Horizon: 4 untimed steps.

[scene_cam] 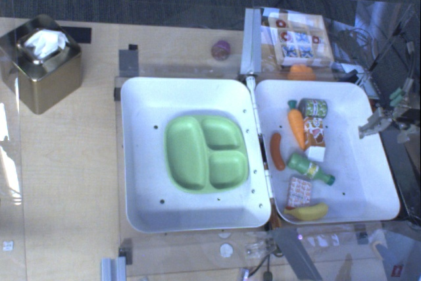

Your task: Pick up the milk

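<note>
The milk [315,141] is a small brown and white carton. It lies on its side in the middle of the right bin [368,168], between a carrot [297,127] and a green bottle [310,168]. My gripper [376,124] hangs over the right rim of that bin. It is well to the right of the milk, apart from it, and nothing is visibly held in it.
The right bin also holds a can [313,107], a red sausage [277,151], a pink patterned box [299,192] and a banana [306,211]. A green divided plate [206,153] lies in the left bin [141,141]. A tissue box [43,62] stands far left.
</note>
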Motion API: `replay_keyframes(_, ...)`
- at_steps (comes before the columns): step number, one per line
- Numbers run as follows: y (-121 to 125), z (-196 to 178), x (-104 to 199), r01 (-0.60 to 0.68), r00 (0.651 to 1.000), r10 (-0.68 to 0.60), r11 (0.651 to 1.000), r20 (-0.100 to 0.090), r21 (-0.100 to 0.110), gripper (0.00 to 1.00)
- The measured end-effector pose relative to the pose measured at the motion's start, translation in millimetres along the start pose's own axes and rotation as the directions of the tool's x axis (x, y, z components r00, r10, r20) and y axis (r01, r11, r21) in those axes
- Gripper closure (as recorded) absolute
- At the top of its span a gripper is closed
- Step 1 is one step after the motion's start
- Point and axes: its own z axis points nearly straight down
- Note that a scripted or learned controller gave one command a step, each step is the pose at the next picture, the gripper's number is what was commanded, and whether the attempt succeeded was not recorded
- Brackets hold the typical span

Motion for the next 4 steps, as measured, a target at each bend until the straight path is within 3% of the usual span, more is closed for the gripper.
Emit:
replay_keyframes(1, 59, 127, 56, -0.033, 0.999, 0.033, 0.999, -0.002, 0.007, 0.0)
replay_keyframes(2, 83, 200, 55, 0.092, 0.996, -0.092, 0.996, -0.002, -0.003, 0.0)
replay_keyframes(3, 86, 186, 56, 0.094, 0.996, -0.094, 0.996, -0.001, -0.01, 1.0)
replay_keyframes(4, 22, 75, 111, -0.182, 0.983, 0.182, 0.983, -0.002, 0.003, 1.0)
